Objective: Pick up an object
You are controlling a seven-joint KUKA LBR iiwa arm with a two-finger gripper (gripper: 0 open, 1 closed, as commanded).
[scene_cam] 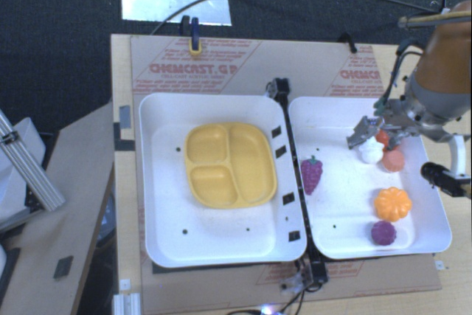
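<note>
Jaws' state untellable, gripper (374,135) crowded by white ball (369,153), peach (393,160), pumpkin (392,203) nearby.

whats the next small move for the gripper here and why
Probably a short straight descent. The gripper sits in the right bin, right over a tight cluster: a white object touching a pale orange one. Nothing visibly sits between its fingers, so lowering onto the white piece seems the natural step before closing.

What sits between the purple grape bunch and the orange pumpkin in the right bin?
Nothing: in the camera view, only bare white bin floor lies between the grape bunch and the pumpkin.
</note>
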